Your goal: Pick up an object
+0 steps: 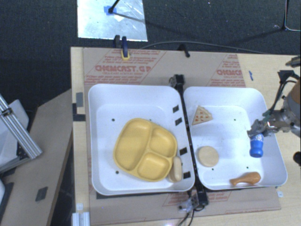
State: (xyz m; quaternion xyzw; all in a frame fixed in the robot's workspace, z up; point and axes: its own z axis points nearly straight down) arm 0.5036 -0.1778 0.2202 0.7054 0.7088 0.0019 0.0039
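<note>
Presently: hand poised directly over blue bottle in right bin; whether clenched or released cannot be told. Bottle not visibly lifted, so pick-up outstanding.

We see two shallow white plastic bins side by side on the bench. The left bin holds a yellow three-compartment plate with a beige oblong piece against its lower right edge. The right bin holds a triangular pizza slice, a round tan disc, an orange-brown drumstick and a small blue bottle directly beneath the gripper.
</note>
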